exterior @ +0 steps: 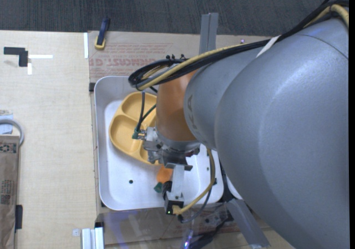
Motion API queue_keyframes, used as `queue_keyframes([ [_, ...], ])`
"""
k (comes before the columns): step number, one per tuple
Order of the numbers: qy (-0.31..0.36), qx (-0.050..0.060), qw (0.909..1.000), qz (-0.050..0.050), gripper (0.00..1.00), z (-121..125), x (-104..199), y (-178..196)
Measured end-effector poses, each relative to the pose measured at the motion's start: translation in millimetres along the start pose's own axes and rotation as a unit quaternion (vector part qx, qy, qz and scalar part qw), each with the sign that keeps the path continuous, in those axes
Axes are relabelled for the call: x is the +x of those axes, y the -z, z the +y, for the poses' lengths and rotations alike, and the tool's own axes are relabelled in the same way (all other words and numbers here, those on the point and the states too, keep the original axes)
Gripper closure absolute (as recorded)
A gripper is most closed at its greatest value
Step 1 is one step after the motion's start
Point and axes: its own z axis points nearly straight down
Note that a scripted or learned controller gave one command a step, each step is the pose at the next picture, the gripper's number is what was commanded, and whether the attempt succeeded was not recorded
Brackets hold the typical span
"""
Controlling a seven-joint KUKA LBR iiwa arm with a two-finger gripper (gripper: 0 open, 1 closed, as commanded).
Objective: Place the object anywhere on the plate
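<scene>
From where I stand the job looks unfinished. The yellow plate (125, 126) lies at the far left of the white bin (116, 192), and what I can see of its compartments holds nothing. The arm (277, 120) covers the plate's right part, so I can't speak for that.

The hand (166, 164) hangs over the plate's near rim. Just below it is a small orange piece (163, 174), which I take to be the object. It looks to be over the bin's white floor, just beside the plate and not on it. Whether the hand is clenched on it or released, I cannot tell (the wrist hides the grip from this side). If the piece is held, what's left is to carry it back over the plate and let go. If it is lying loose, it has to be picked up first.

The count:
- One arm and one hand.
- One plate, with at least two compartments showing.
- One bin in plain sight.
- One orange piece.
- One small green bit (159, 187) close under it, which could be a thing or part of the rig.
- One dark speck (131, 181) on the bin floor.
- One blue-and-yellow clamp (101, 32) at the far edge of the worktop (50, 131).
</scene>
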Motion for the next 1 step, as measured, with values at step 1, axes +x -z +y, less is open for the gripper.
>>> queue_keyframes([
  [1, -0.041, -0.004, 0.9992, 0.003, 1.0, 24.5, -9.2, -39.4],
])
